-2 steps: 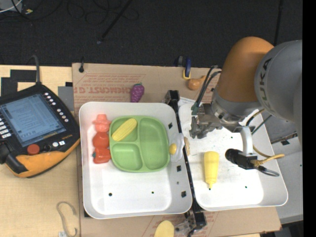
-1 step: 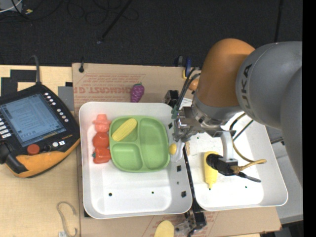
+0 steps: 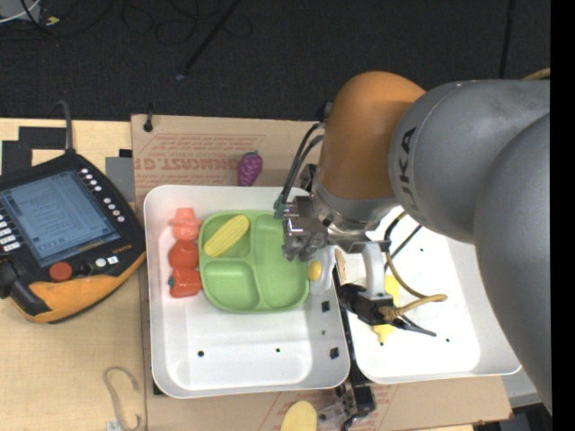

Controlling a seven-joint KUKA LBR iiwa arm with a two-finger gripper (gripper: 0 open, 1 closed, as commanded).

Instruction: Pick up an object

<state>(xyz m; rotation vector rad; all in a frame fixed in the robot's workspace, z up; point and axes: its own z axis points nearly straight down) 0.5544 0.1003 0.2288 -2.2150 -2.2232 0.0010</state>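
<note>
The grey arm [image 3: 467,169], with its orange band, reaches in from the right and covers much of the right bin [image 3: 449,335]. Under both bins lies a sheet of brown cardboard [image 3: 198,151] on the wooden bench [image 3: 63,366]. The left bin [image 3: 243,353] holds most of the loose things. To the left of the cardboard, on the bench, rests a control tablet [image 3: 58,232] with a grey screen and an orange underside.

In the upper half of the left bin sits a green divided plate [image 3: 260,281]. The pincer [image 3: 301,246] hangs over the plate's right rim, near the wall between the two bins. Whether it is released or clenched cannot be told from this view, and nothing can be seen gripped in it.

A red and pink toy [image 3: 183,257] stands against the plate's left edge, well apart from the pincer. A yellow corn cob [image 3: 225,234] lies tilted in the plate's upper left compartment, to the left of the pincer. A small yellow piece [image 3: 314,272] sits at the plate's right rim, just below the pincer and the nearest thing to it; whether they touch is unclear.

A purple fruit [image 3: 250,167] lies on the cardboard above the left bin.
</note>
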